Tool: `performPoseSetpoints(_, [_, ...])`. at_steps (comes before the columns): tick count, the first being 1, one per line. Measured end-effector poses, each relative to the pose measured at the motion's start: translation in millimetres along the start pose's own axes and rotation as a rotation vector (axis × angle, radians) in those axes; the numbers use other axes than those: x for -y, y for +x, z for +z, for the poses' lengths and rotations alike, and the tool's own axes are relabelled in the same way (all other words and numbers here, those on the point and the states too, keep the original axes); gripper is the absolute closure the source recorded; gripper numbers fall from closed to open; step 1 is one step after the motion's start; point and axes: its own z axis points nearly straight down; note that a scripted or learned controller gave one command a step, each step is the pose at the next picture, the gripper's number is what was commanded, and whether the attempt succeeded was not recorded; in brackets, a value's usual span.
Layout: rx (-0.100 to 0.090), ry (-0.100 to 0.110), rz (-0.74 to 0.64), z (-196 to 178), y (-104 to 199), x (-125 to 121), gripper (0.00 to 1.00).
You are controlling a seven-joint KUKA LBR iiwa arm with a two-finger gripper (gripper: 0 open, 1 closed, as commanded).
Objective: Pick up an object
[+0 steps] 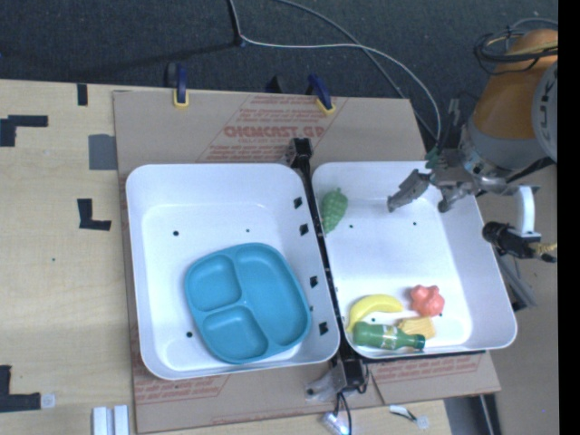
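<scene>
My gripper (pixel 427 198) hangs over the far right part of the right bin (pixel 399 243), its two grey fingers spread open with nothing between them. In that bin's near corner lie a yellow banana (pixel 373 307), a green bottle (pixel 388 336), a red toy (pixel 426 300) and a small orange piece (pixel 421 325), all well below the gripper. A green leafy toy (pixel 333 208) rests at the bin's far left side, by the divider. The left bin (pixel 154 207) holds a blue sectioned plate (pixel 246 302).
Both bins sit on a cardboard sheet (pixel 263 125) held by clamps at the back edge. A cable (pixel 299 34) runs across the dark floor behind. The arm's orange band (pixel 512 84) stands at the right, above the bin's far right corner.
</scene>
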Motion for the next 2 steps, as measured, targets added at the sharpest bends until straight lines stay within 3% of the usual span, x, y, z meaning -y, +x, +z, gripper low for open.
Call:
performPoseSetpoints(1, [0.0,0.003,0.002,20,-31,29,0.0])
performPoseSetpoints(2, [-0.001,0.005,-0.013,63,-36,91,0.0])
